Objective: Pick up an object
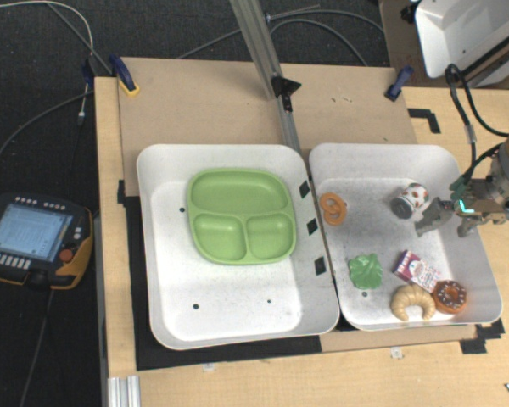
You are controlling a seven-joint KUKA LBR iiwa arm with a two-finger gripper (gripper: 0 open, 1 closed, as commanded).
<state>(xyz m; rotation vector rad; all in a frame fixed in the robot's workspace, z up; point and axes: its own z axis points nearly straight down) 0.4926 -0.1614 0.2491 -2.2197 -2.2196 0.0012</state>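
Note:
The right bin (382, 161) holds several small items. An orange pretzel (332, 209) lies by its left wall. A white and red round piece (410, 200) sits in the upper middle, with a green leafy piece (366, 270) lower down. A pink and white packet (416, 270), a tan croissant (413, 302) and a chocolate donut (450, 296) lie along the front right. My gripper (448, 221) hovers over the bin's right side, just right of the white and red piece and above the packet. Its two fingers are spread open, with nothing between them.
The left bin (174, 253) carries a green three-compartment plate (240, 215). A slanted metal post (263, 49) rises from between the bins at the back. A teach pendant (34, 240) lies off the bench to the left.

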